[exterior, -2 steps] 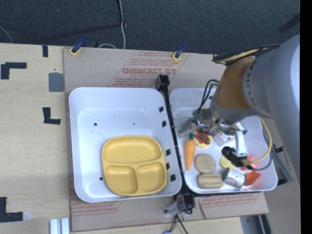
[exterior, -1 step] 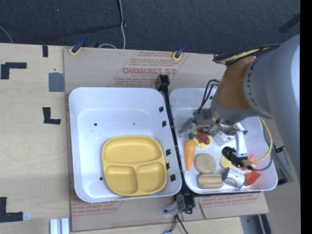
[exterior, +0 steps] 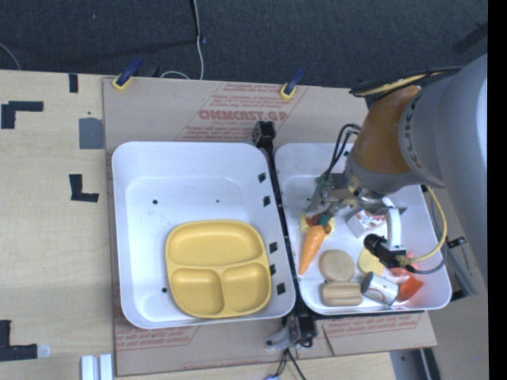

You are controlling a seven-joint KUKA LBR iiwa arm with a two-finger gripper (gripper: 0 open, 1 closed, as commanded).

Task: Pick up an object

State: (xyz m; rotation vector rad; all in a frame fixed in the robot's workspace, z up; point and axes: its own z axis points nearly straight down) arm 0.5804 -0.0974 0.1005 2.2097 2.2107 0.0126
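Note:
The right bin (exterior: 297, 165) holds several toy foods. An orange carrot (exterior: 310, 248) lies along the bin's left side, its leafy end pointing up. My gripper (exterior: 323, 209) hangs low over that leafy end, reaching in from the right under the arm's orange band (exterior: 384, 137). Beside the carrot lie a round tan biscuit (exterior: 337, 265) and a tan bread roll (exterior: 341, 294). A small can (exterior: 379, 288), a yellow piece (exterior: 369, 261) and a red-orange piece (exterior: 410, 288) sit at the bin's front right. The wrist hides part of the bin's middle.
The left bin (exterior: 139, 172) holds a yellow divided plate (exterior: 219, 266). A black divider (exterior: 273, 188) runs between the bins. Blue clamps (exterior: 125, 76) pin the cardboard sheet at the back. A black cable with a yellow wire (exterior: 388, 253) trails from the wrist over the right bin.

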